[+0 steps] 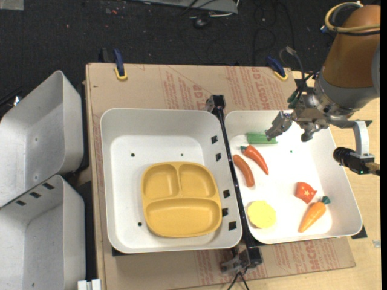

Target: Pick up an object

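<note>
hand (292, 127) above right bin (344, 189), open

Toy foods (254, 157) (right bin (347, 189))

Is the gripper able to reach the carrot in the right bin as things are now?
Probably yes. The carrot lies flat near the bin's front right corner, apart from the red piece beside it, and nothing covers it. The gripper hangs over the same bin.

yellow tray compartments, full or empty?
Empty: the yellow tray in the left bin shows bare yellow in all three compartments.
</note>
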Robot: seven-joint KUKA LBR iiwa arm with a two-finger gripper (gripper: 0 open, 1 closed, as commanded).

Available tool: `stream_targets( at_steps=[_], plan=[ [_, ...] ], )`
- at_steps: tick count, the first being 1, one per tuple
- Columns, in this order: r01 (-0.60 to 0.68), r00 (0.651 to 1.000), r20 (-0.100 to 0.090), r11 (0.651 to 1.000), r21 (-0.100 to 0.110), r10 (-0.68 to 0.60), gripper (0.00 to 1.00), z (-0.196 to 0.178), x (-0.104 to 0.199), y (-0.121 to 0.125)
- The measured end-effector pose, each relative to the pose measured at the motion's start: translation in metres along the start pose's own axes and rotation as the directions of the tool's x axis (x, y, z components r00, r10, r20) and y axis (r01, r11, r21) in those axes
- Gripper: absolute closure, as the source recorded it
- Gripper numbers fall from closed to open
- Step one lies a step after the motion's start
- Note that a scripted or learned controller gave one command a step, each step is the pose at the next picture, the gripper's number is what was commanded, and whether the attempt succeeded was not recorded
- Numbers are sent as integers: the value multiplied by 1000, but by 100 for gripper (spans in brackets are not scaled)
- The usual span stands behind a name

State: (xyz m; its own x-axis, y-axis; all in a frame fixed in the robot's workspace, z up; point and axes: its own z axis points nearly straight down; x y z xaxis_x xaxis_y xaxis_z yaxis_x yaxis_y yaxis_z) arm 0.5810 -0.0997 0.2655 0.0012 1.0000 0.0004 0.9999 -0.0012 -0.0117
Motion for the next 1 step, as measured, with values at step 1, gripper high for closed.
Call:
stream_targets(
  at_steps=[1],
  plan=[
    [2, 1000, 1, 1000, -11, -2, 0, -6, 0, 2]
  ],
)
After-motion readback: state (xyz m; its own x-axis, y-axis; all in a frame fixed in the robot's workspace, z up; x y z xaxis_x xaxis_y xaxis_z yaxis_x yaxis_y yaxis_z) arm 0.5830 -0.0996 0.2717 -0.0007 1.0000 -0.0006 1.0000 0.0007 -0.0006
